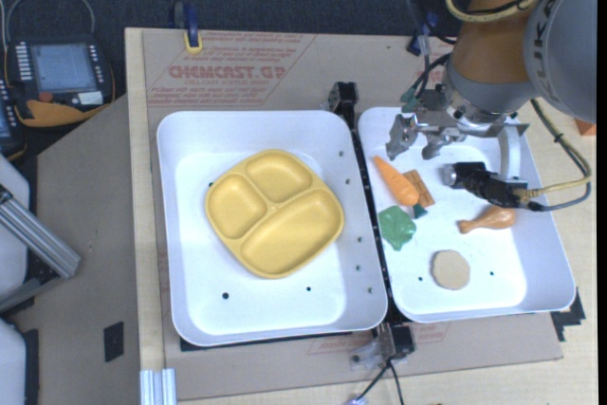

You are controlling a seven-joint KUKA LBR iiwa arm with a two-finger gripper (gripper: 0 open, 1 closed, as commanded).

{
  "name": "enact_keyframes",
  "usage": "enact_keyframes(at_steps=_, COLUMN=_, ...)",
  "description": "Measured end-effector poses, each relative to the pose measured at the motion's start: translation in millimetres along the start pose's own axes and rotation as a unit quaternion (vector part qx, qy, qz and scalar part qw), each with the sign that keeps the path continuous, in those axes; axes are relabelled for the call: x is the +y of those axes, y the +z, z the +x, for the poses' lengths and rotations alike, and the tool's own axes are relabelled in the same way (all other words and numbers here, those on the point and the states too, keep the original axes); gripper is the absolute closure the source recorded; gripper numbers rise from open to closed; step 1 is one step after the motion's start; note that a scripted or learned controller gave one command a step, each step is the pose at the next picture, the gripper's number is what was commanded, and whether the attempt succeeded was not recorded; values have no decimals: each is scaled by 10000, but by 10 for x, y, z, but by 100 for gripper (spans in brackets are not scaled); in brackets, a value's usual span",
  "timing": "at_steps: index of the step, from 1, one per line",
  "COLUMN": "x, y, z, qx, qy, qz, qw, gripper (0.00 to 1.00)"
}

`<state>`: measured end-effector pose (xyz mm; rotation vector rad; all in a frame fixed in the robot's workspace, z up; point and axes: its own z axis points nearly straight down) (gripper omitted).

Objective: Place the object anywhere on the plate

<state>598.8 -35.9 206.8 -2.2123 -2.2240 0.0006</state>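
Task not yet begun, by the look of it. Yellow divided plate [275, 213] lying bare in the left bin [190, 299]. Hand [417, 139] hovering over the right bin [531, 285], fingers spread, gripping nothing, just above a carrot [396, 180], probably the thing to move. Nearby: a green leafy piece [396, 227], a drumstick [486, 221], a round biscuit [451, 269]. Left to do: grasp, carry, set down. Red print on the cardboard [142, 128] covering the surface: "CHEMCAST GP"; smaller line above unreadable.

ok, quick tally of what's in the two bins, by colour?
Yellow: 1 (plate)
Orange: 1 (carrot)
Green: 1 (leafy piece)
Tan: 2 (round disc, drumstick)
Total: 5; a brownish bit against the carrot may be a sixth, can't tell.
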Motion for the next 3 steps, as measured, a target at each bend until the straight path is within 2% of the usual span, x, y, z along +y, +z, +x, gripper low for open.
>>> enact_keyframes(at_steps=2, x=-202, y=-258, z=1013, qx=-7, qy=0, qz=-25, qw=10000, gripper=100)
enact_keyframes(at_steps=3, x=-200, y=-250, z=983, qx=-14, qy=22, qz=-20, qw=10000, gripper=0)
